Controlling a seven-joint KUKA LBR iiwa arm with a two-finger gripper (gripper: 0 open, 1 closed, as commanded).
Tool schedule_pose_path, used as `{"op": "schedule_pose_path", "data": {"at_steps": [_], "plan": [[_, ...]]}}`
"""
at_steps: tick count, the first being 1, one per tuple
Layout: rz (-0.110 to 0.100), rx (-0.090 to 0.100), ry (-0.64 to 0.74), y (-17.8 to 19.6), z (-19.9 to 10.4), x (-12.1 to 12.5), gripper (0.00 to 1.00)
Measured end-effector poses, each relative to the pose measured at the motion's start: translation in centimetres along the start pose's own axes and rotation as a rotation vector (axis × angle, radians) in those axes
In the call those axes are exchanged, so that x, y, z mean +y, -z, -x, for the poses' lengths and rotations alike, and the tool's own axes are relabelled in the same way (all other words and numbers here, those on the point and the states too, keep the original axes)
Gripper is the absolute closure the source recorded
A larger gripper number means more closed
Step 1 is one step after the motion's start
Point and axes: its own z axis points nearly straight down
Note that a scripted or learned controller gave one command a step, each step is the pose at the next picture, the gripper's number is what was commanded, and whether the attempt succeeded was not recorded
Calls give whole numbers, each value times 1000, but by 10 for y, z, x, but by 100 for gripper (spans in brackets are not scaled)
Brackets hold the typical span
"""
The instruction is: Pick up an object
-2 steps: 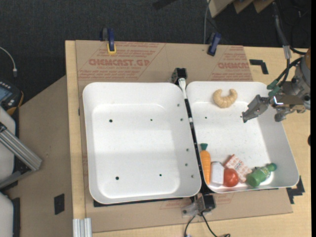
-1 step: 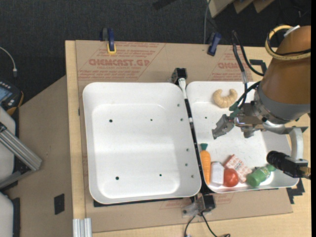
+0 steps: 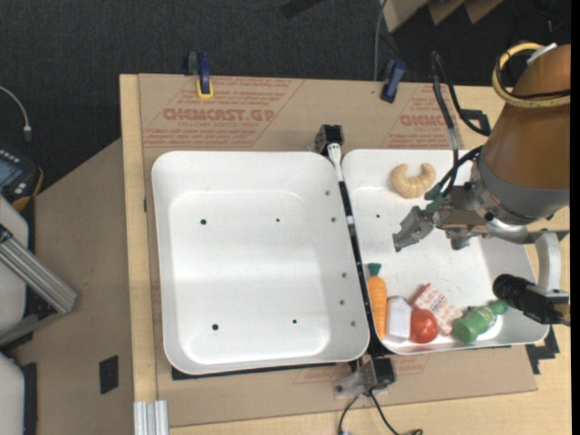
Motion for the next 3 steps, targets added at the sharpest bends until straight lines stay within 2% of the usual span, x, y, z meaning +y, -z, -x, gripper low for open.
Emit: {"op": "schedule_pose_path", "data": {"at_steps": [2, 3], "plan": [[8, 3, 8, 106, -109, 0, 0], [9, 7, 17, 174, -245, -1, 0]]}}
